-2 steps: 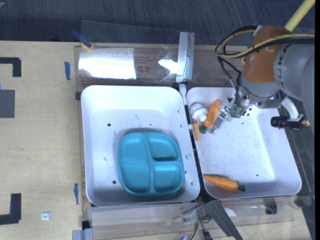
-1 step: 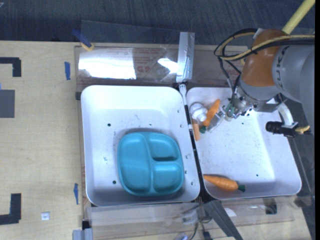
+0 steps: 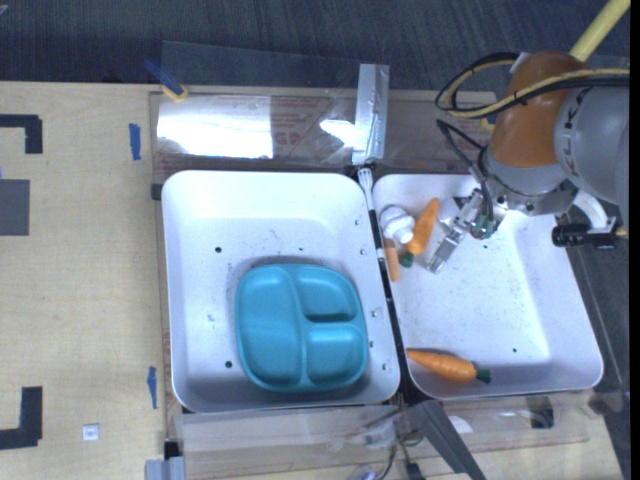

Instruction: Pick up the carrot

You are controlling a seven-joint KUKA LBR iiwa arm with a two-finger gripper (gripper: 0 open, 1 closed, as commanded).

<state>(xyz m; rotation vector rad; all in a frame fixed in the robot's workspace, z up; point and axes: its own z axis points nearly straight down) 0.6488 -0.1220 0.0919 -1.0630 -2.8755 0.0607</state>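
While my arm [image 3: 560, 118] reaches in from the right, my fingers [image 3: 447, 245] hang over the far left part of the right bin [image 3: 520, 313], just beside a carrot [image 3: 426, 225] that stands on a slant near the bin's left wall. How far my fingers are parted I cannot tell; nothing shows between them. A second carrot [image 3: 444, 365] lies along the near wall, well apart. A small white thing [image 3: 396, 223] sits by the first carrot. Left bin [image 3: 200, 228]: blue divided plate [image 3: 300, 325]. No writing readable on the desk [image 3: 70, 268].
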